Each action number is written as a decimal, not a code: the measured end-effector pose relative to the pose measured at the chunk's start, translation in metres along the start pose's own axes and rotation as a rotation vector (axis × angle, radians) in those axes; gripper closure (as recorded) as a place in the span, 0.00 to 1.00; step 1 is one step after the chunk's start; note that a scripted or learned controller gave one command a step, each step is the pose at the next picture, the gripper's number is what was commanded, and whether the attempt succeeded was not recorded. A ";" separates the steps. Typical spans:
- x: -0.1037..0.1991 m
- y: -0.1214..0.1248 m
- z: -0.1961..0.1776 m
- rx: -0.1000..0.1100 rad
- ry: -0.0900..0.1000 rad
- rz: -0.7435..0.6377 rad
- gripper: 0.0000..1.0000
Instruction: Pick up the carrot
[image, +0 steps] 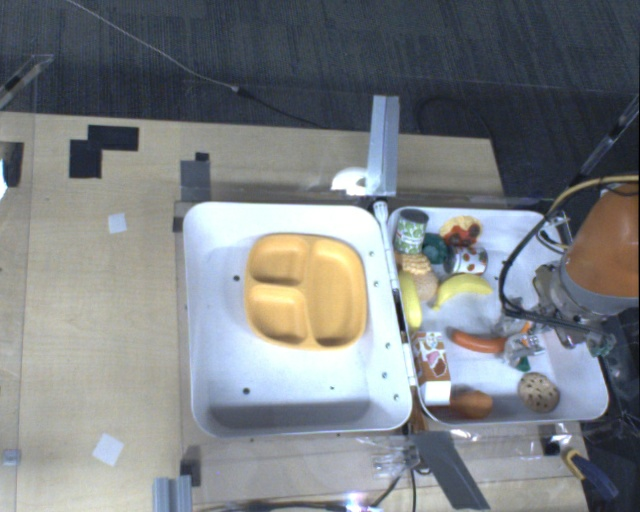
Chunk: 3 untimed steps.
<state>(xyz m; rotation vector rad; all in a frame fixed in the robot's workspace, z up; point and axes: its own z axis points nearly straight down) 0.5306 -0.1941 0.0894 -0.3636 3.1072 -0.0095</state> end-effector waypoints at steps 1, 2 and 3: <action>0.018 -0.008 0.000 -0.001 -0.002 -0.376 1.00; 0.018 -0.007 0.000 -0.001 -0.002 -0.376 0.00; 0.025 0.033 -0.001 0.001 -0.002 -0.224 0.00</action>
